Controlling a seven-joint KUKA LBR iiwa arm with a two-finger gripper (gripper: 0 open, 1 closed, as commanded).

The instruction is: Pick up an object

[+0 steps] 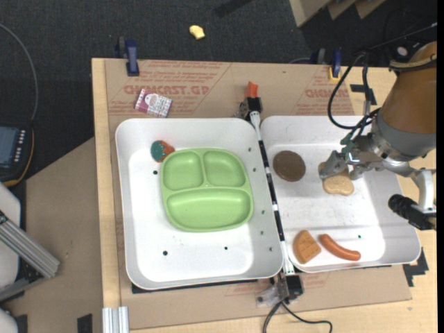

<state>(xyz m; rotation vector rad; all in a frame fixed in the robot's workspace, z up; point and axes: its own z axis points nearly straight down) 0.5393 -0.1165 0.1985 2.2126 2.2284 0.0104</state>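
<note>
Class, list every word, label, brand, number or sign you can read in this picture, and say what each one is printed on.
"CHEMCAST GP", roughly as it reads, in faint red print on the brown board under the bins, above the left bin; letters uncertain.
The same red print repeats above the right bin: too blurred to read.
Small pink and white packet on the board: printing too small to read.
</note>
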